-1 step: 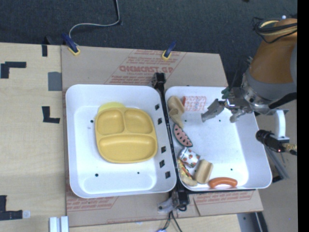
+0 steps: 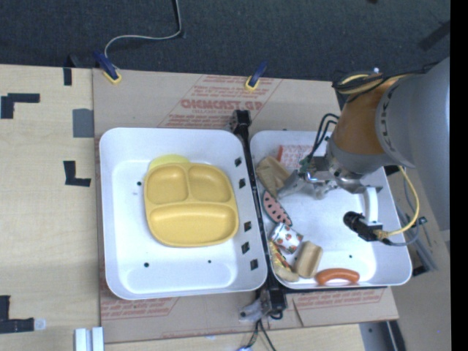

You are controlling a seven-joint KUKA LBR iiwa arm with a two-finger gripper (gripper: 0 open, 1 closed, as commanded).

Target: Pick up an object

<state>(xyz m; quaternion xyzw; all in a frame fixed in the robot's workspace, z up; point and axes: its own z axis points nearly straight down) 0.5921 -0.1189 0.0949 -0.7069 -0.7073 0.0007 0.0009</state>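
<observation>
Tan block (image 2: 270,171) | just left of pincer (image 2: 301,183) | pincer state: cannot tell

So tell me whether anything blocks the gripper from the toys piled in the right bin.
Nothing visible does. The gripper hangs over the right bin, with the tan block and spotted toy lying uncovered just to its left.

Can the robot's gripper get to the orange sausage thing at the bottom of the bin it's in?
Probably yes. The orange sausage lies at the near edge of the right bin with nothing on top of it, and the gripper is already above that bin.
</observation>
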